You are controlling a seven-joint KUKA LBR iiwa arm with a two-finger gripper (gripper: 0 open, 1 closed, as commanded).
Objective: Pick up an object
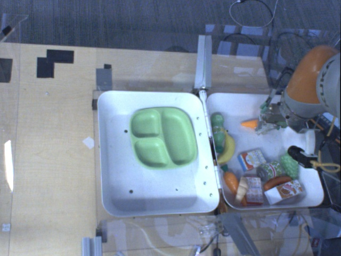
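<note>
My gripper (pixel 268 122) hangs low over the back of the right bin (pixel 240 101), below the grey wrist and its orange band. A small orange cone-shaped piece (pixel 248 124) lies on the bin floor just left of the gripper, its right end touching or almost touching it. Toward the front of the bin lie a banana (pixel 228 149), a green bottle (pixel 217 122), a small carton (pixel 252 159), a can (pixel 270 169), a bumpy green item (pixel 290 165), a red sausage (pixel 277 182) and an orange ball (pixel 230 181).
The left bin (pixel 114 196) holds a green divided plate (pixel 161 136). A metal rail (pixel 203 63) runs back from the wall between the bins. Cables (pixel 254 15) hang behind the right bin. Black tape marks (pixel 53 62) sit on the bench at the far left.
</note>
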